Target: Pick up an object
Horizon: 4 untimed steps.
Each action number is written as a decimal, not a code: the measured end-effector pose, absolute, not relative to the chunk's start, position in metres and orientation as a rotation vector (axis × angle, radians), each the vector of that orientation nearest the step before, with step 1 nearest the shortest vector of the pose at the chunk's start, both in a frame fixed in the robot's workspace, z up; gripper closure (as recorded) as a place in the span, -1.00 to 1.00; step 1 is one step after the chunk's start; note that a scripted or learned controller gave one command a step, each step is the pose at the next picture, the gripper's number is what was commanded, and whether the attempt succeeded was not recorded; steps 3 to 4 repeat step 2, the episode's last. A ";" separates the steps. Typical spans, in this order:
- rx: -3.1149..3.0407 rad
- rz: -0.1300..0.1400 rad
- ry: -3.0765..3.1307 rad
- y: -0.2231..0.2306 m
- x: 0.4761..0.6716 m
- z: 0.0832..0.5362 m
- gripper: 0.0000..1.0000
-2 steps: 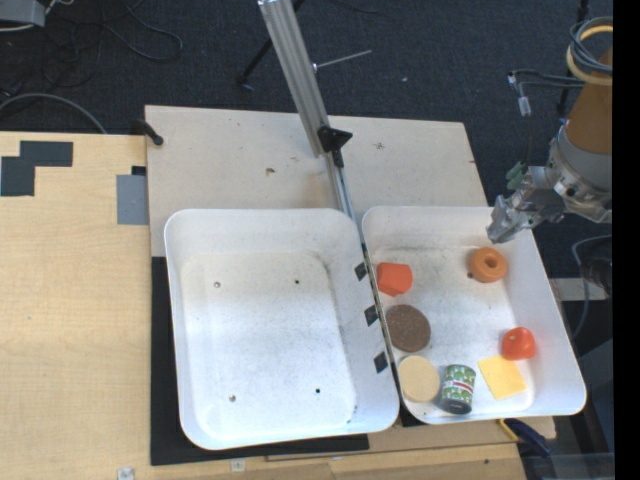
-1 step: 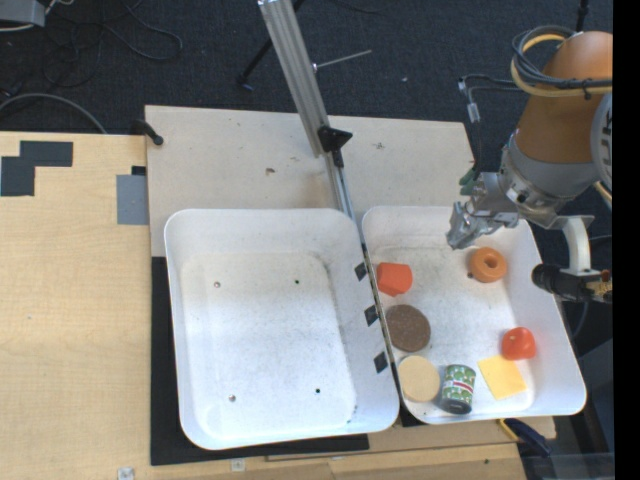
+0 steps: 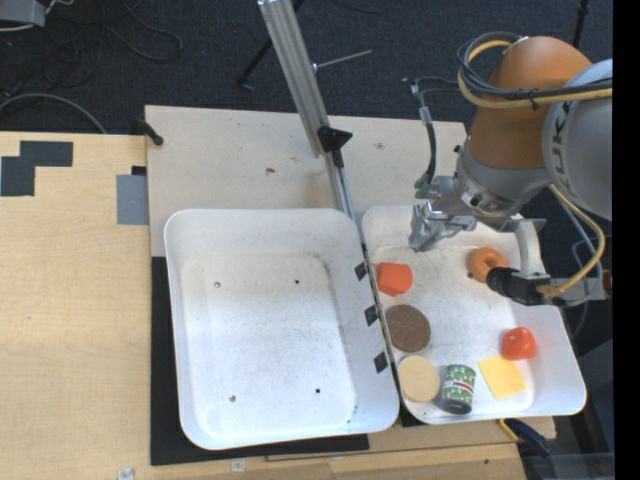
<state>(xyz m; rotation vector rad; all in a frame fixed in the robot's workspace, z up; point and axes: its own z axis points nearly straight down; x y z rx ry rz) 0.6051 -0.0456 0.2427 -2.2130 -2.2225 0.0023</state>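
My gripper (image 3: 428,236) hangs over the back of the right bin (image 3: 560,393), above bare floor, with nothing seen between its fingers. An orange block (image 3: 394,278) lies just left and in front of it, by the bin's left wall. A brown disc (image 3: 407,328) lies in front of the block. A tan disc (image 3: 419,378) and a small green-labelled can (image 3: 458,388) sit at the front. A yellow block (image 3: 502,377) and a red tomato-like piece (image 3: 518,343) are at the front right. An orange ring (image 3: 484,262) lies to the gripper's right.
The left bin (image 3: 200,238) sits beside the right one, sharing a divider with black clips. A slanted aluminium bar (image 3: 300,78) rises from the divider's back end. The grey arm with its orange band (image 3: 525,93) reaches in from the right.
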 end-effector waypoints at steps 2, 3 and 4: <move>-2.213 0.004 -2.223 0.052 0.604 0.228 1.00; -2.213 0.004 -2.223 0.052 0.604 0.228 1.00; -2.213 0.004 -2.223 0.052 0.604 0.228 1.00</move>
